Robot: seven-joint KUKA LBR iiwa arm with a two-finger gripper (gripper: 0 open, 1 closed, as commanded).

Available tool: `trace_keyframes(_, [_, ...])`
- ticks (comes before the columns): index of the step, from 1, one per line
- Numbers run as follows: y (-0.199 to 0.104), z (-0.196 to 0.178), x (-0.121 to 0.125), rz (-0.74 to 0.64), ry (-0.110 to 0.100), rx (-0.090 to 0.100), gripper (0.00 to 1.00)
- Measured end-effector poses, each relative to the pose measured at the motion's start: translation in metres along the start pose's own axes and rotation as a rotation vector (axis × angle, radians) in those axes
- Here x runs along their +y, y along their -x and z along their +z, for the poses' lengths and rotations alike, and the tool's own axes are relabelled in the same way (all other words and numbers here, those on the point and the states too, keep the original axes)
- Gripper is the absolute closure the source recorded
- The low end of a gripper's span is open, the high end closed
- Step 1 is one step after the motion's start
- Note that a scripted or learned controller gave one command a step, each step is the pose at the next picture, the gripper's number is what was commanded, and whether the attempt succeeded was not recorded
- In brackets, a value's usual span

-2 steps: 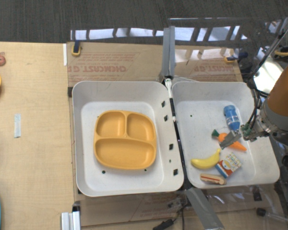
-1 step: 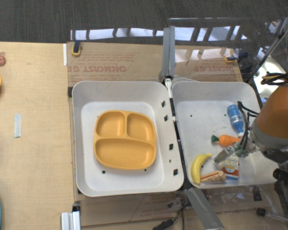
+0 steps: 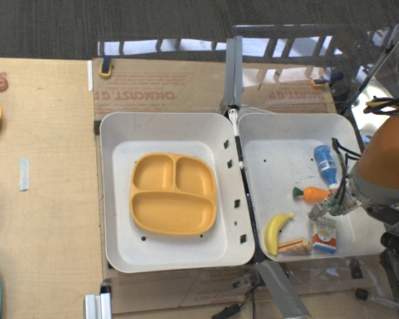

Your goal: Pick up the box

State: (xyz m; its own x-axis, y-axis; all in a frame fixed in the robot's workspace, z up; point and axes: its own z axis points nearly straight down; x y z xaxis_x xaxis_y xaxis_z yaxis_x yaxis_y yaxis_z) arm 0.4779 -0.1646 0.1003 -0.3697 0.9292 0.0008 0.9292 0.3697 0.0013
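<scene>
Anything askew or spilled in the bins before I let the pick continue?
Nothing stands out. The box lies flat in the right bin, beside the banana, carrot and bottle; nothing spilled.

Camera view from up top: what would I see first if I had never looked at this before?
Probably the big yellow divided plate, alone in the middle of the left bin. Next the right bin, where a banana, a small orange carrot, a blue bottle and a little box lie. The arm's tool hangs just above the box.
</scene>
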Motion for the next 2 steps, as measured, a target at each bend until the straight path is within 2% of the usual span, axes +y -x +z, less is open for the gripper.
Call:
trace_keyframes(1, [0.0000,0.0001,-0.0002,0.000,-0.001,0.000,0.00])
trace_keyframes(2, [0.0005,-0.0083,-0.0001,0.003,-0.001,0.001,1.00])
